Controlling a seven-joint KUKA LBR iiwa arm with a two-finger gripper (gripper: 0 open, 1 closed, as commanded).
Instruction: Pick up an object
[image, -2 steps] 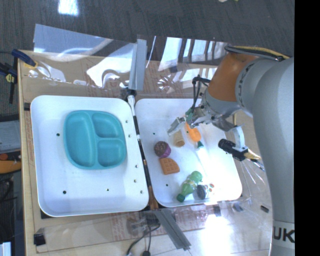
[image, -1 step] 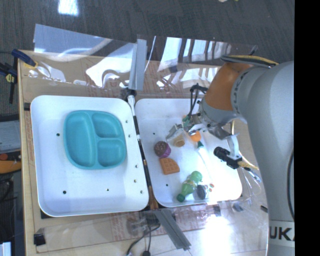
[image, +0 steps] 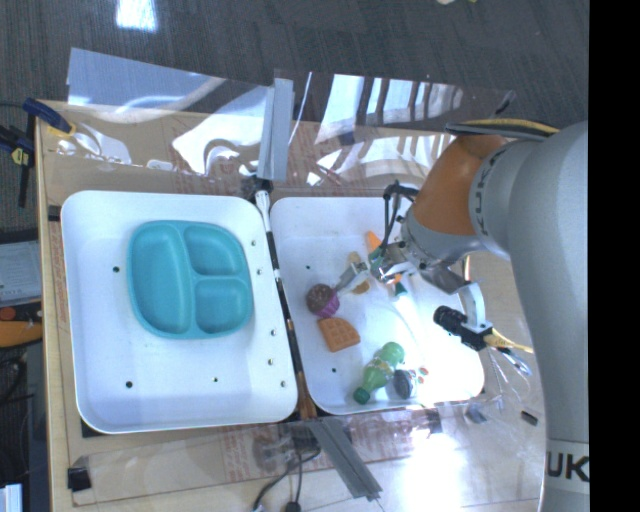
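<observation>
Gripper (image: 372, 268) seen low in right bin (image: 300, 225), centre-right of frame; fingers cluttered by small items, so grip state cannot be told. Purple round object (image: 321, 298) lies just lower-left of gripper, apparently apart from it. Orange waffle piece (image: 339, 334) just below that. Green bottle (image: 378, 368) lower still, long axis slanted lower-left to upper-right. Teal divided tray (image: 190, 277) sits in left bin (image: 90, 370).

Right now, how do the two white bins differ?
The left bin holds one teal divided plate, lying flat near its middle; the right bin holds several small things instead: a purple ball, an orange wedge, a green toy. The arm reaches over the right bin, not over the left bin. Both are shallow, white and sit side by side.
</observation>
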